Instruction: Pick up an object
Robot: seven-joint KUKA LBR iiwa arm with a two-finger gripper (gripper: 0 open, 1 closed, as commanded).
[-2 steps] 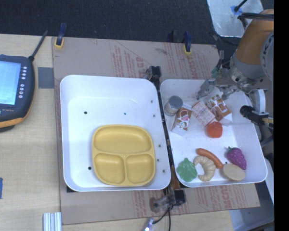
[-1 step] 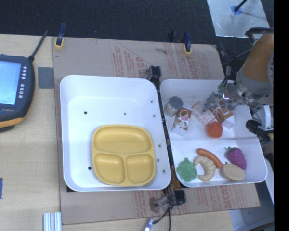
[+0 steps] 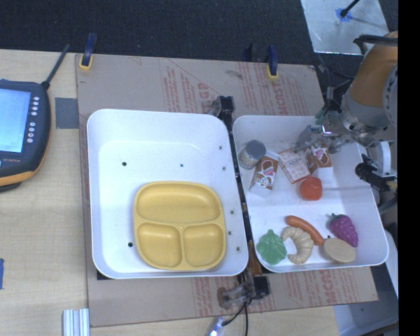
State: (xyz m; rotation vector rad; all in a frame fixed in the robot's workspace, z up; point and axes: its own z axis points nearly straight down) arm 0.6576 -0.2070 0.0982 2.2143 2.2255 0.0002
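The right bin (image 3: 357, 187) holds several small items. A grey can (image 3: 252, 152) lies at its left, with a red-and-white packet (image 3: 265, 174) beside it. A pale packet (image 3: 292, 165) and a smaller brown-red packet (image 3: 319, 157) lie further right. Below them sits a red tomato (image 3: 310, 188). Along the front are a green leafy piece (image 3: 271, 248), a croissant (image 3: 298, 244), an orange sausage (image 3: 304, 226), purple grapes (image 3: 343, 229) and a tan bun (image 3: 339, 250). My gripper (image 3: 321, 134) hangs low at the bin's back right, right over the smaller packet.
The left bin (image 3: 112, 138) holds a yellow divided plate (image 3: 180, 225) at its front. A tablet (image 3: 10, 131) with an orange rim lies on the bench at far left. Clamps (image 3: 225, 106) sit between the bins at the back and front.
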